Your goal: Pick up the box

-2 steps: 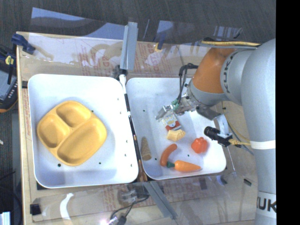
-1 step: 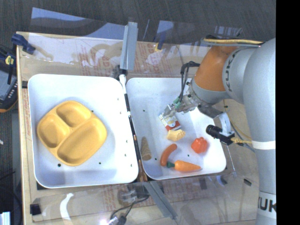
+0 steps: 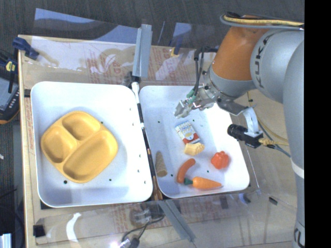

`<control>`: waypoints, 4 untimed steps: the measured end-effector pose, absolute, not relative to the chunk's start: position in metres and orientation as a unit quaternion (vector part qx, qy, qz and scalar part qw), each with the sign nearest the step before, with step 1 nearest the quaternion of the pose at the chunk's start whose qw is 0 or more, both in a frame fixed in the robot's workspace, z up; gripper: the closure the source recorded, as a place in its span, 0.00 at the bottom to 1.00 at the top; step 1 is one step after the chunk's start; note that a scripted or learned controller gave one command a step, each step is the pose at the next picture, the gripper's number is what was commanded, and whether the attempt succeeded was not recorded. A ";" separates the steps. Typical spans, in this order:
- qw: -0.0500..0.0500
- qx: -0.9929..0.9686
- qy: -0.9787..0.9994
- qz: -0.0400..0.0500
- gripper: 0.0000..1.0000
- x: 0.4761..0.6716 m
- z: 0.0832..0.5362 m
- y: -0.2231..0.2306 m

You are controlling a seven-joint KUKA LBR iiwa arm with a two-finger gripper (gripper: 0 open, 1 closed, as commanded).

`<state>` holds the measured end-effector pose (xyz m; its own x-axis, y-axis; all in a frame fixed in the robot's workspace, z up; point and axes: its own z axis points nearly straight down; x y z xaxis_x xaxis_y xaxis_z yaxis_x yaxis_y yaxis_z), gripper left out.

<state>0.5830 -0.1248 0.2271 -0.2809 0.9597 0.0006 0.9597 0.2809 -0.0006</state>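
Note:
A small box (image 3: 187,133) with a red and white label lies flat in the middle of the right bin (image 3: 155,107). My gripper (image 3: 184,108) hangs just above and behind the box, at the far side of the same bin, with nothing seen between its fingers. The grey arm with its orange band (image 3: 238,56) comes in from the upper right.
In the right bin near the box lie a yellow cheese wedge (image 3: 194,149), a red pepper (image 3: 220,160), a sausage (image 3: 185,170), a carrot (image 3: 205,183) and a brown cone (image 3: 161,164). The left bin (image 3: 41,94) holds a yellow divided plate (image 3: 79,146).

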 end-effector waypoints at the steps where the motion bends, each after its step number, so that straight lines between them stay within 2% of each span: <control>1: 0.001 -0.600 -0.800 0.000 0.00 0.583 0.227 -0.125; 2: 0.000 -0.680 -0.733 0.000 0.00 0.591 0.099 -0.187; 3: 0.000 -0.679 -0.735 0.000 1.00 0.592 0.110 -0.187; 4: 0.000 -0.679 -0.735 0.000 0.00 0.592 0.111 -0.187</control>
